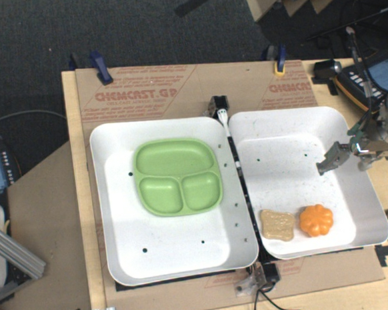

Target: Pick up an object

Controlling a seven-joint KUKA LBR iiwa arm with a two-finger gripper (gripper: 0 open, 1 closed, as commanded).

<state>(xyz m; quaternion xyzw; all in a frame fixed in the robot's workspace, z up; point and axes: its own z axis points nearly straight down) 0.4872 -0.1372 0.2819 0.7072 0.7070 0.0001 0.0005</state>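
Observation:
An orange pumpkin-shaped toy (316, 219) lies near the front of the right bin (279, 134). A tan bread-like piece (278, 224) rests just left of it, touching or nearly touching. My gripper (328, 160) hangs over the right side of this bin, behind and a little right of the orange toy and apart from both objects. Nothing shows between its tips. The left bin (119, 224) holds a green divided plate (178, 176) in its rear half.
A black clip (219, 106) sits at the back where the two bins meet. Blue (100, 67) and yellow (279, 62) clamps hold the cardboard base at its far edge. Cables and hardware (352, 78) crowd the right rear corner.

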